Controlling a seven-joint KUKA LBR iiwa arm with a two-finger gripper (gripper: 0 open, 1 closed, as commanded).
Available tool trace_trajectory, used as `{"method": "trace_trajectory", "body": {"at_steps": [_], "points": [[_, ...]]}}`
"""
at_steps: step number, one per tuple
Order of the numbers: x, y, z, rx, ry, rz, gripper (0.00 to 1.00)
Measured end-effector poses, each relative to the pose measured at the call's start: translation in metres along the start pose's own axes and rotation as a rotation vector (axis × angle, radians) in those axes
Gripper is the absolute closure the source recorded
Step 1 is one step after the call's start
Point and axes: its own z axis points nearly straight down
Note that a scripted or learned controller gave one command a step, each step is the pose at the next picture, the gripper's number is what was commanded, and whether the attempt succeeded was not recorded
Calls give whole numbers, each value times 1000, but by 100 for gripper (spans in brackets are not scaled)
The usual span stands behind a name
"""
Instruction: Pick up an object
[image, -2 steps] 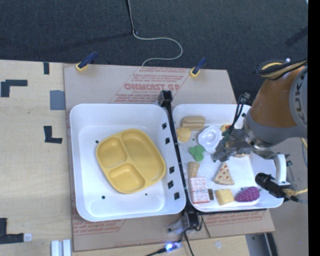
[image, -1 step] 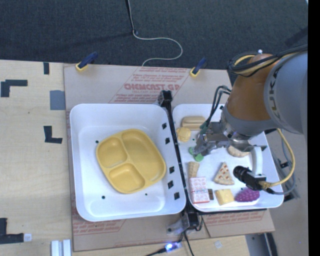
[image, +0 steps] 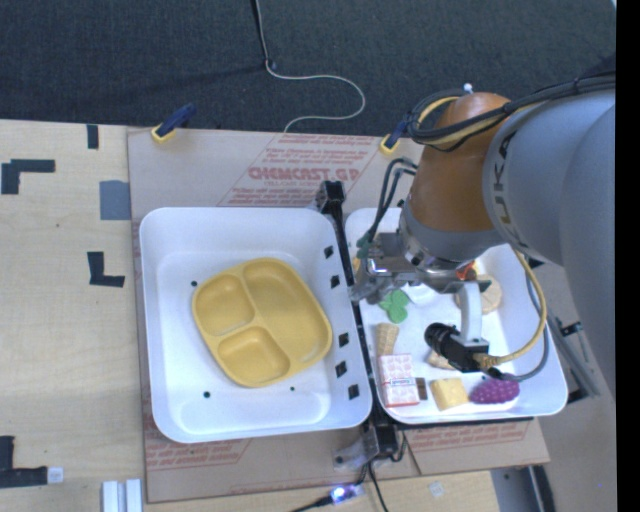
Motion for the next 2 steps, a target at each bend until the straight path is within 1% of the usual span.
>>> {"method": "trace_trajectory", "body": {"at_steps": [1,2], "points": [[46,-4,-1,1,-1,2,100],[40,1,18,3,-4,7,100]]}}
